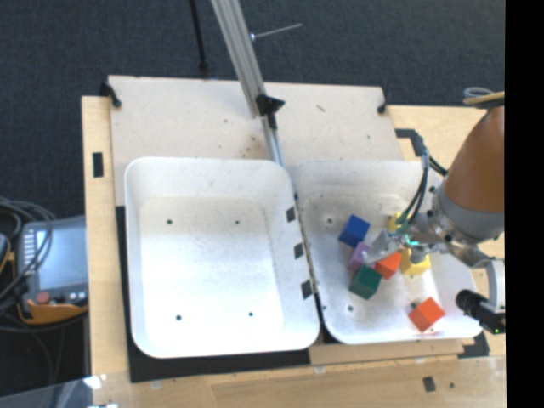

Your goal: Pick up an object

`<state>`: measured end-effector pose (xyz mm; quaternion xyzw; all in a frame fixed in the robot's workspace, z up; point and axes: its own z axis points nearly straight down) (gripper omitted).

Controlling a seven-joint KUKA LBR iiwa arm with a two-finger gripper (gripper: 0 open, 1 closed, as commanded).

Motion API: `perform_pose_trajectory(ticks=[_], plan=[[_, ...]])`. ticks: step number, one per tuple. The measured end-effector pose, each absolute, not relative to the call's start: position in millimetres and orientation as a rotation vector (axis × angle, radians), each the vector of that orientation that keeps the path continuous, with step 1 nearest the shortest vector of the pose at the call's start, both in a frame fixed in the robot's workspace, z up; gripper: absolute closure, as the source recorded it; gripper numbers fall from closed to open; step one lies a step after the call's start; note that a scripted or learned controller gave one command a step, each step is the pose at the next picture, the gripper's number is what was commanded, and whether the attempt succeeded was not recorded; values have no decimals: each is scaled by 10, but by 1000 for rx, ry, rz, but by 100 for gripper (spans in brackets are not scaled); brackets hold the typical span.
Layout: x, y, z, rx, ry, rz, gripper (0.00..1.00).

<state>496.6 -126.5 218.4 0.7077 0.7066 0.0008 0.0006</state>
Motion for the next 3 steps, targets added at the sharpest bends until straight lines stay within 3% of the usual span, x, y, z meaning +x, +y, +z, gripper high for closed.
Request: perform_pose_trajectory(ticks=[2, 3], plan=[[4963, -1407, 1303, 2225, 2222, -6, 0], [4999, -1409, 990, 2218, 2215, 10, 0]])
